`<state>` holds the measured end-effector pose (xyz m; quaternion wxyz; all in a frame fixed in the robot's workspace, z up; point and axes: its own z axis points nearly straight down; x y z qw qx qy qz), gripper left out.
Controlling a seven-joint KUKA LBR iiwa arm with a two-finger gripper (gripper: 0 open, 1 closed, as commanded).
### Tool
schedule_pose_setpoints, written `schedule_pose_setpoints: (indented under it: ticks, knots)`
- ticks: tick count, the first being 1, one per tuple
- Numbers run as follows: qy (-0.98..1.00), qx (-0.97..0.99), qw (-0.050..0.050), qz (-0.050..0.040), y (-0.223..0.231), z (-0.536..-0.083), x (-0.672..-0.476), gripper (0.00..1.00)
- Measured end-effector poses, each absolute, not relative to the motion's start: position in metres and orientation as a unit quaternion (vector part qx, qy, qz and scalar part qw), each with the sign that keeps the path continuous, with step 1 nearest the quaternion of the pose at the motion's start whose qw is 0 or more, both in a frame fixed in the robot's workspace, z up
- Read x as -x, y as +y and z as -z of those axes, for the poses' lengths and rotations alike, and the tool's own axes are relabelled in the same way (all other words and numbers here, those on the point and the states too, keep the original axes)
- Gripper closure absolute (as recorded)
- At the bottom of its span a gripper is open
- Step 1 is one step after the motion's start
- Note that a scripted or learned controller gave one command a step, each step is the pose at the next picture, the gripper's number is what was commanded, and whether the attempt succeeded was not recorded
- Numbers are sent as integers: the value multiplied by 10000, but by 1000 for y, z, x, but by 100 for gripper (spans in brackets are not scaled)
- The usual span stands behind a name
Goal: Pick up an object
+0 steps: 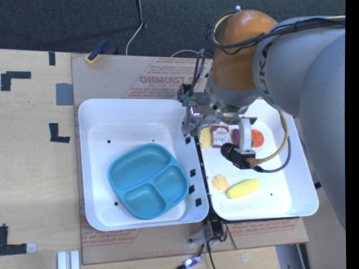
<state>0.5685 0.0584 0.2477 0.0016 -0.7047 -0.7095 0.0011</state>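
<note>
The right bin (pixel 291 203) holds a yellow corn cob (pixel 243 188), a small yellow piece (pixel 220 182), a red and white packet (pixel 220 134), a pale yellow item (pixel 206 138), a pink item (pixel 245 136) and an orange-red item (pixel 257 139). My gripper (pixel 192 123) hangs low over the rim between the two bins, just left of the pale yellow item and the packet. The wrist hides part of the bin's back. A blue divided plate (pixel 148 180) lies in the left bin (pixel 92 128).
The grey arm with its orange band (pixel 241 49) covers the upper right of the view. A black cable (pixel 275 158) loops over the right bin. Cardboard (pixel 140 77) lies under the bins. A yellow and blue tool (pixel 96 51) sits at the back left.
</note>
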Motion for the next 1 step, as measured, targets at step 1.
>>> schedule_pose_setpoints:
  ticks: [1]
  knots:
    - [-7090, 7052, 9, -9, 101, -233, -582, 100]
